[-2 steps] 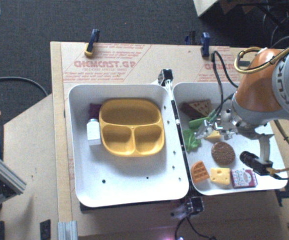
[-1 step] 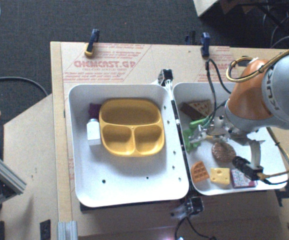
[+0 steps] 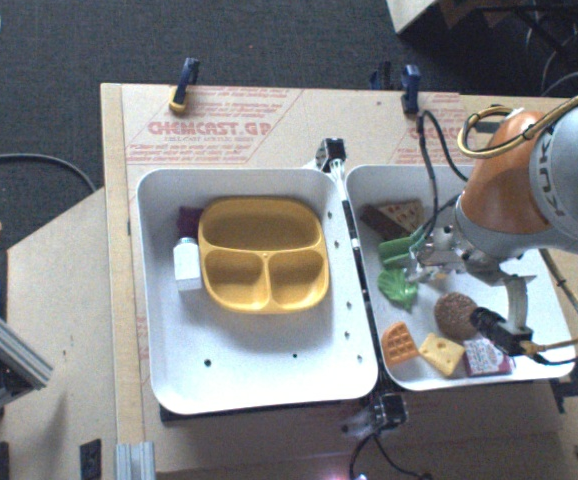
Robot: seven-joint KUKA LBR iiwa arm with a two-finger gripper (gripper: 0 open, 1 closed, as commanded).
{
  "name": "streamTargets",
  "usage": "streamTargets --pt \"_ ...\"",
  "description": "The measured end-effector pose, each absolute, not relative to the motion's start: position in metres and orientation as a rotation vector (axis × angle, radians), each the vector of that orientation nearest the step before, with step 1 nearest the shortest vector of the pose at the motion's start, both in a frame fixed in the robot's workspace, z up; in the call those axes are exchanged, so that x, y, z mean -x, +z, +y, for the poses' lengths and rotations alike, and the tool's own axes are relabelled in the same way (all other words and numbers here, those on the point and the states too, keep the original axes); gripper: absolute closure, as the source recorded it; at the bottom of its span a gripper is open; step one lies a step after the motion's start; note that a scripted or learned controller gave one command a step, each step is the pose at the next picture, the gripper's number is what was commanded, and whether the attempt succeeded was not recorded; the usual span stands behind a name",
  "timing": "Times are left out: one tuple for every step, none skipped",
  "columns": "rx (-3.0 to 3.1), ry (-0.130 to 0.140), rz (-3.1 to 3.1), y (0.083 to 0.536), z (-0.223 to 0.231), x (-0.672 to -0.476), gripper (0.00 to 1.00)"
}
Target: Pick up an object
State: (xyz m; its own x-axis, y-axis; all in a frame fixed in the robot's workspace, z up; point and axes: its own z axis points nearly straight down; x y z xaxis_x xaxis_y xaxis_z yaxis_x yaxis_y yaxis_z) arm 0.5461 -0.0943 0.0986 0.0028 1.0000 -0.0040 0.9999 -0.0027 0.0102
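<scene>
You see the two-finger gripper (image 3: 416,265) low over green plastic leafy toy food (image 3: 399,286) in the right white bin (image 3: 544,358), seemingly lining up a grasp, its grip state unclear.

Two white bins (image 3: 159,368), one yellow tray (image 3: 262,253), perhaps seven food toys (image 3: 456,313).

Even overhead light, soft shadows, mild glare on white bins (image 3: 159,348), slight blur & low res throughout.
</scene>
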Motion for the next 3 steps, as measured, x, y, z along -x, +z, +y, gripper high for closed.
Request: streamTargets --pt "-2.217 0.004 2.219 0.143 -0.095 -0.554 1.00" --pt "-2.216 0.005 2.219 0.188 -0.091 -0.551 1.00" --pt "-2.215 0.006 2.219 0.228 -0.090 -0.552 1.00"
